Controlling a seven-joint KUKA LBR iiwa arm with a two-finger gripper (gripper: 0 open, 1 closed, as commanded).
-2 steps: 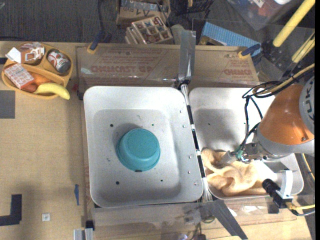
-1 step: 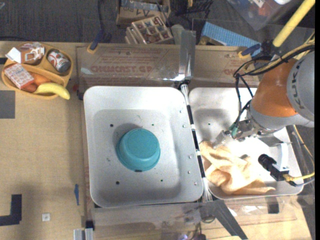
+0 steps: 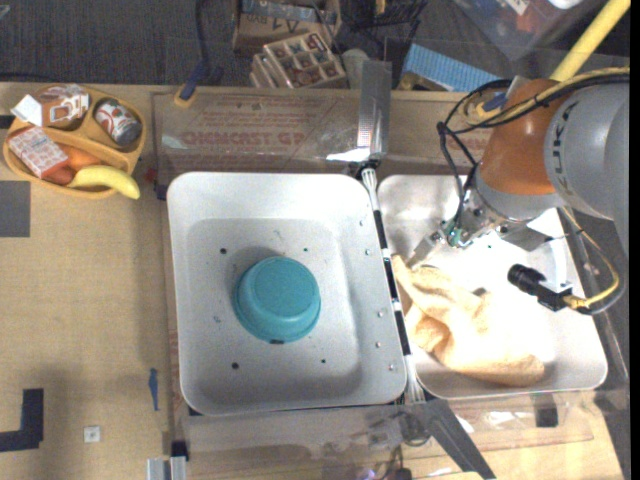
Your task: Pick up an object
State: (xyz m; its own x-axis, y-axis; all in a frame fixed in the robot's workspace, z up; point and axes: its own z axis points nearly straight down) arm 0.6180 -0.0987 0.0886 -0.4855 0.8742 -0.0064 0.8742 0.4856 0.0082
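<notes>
A teal bowl (image 3: 278, 299) lies upside down in the middle of the left white bin (image 3: 200, 208). A crumpled pale yellow cloth (image 3: 470, 330) fills the front left part of the right white bin (image 3: 590, 368). My gripper (image 3: 432, 247) hangs low in the right bin, near its left wall, slanting down and left from the orange-banded wrist (image 3: 520, 153). Its tip is just above the cloth's upper left corner (image 3: 408, 265), close to it or touching it. Nothing shows as lifted off the bin floor.
A ridge (image 3: 385, 268) separates the two bins. On the bench at far left stands an orange tray (image 3: 30, 173) with a banana (image 3: 108, 179) and small food packages. Boxes and clutter sit behind the bench.
</notes>
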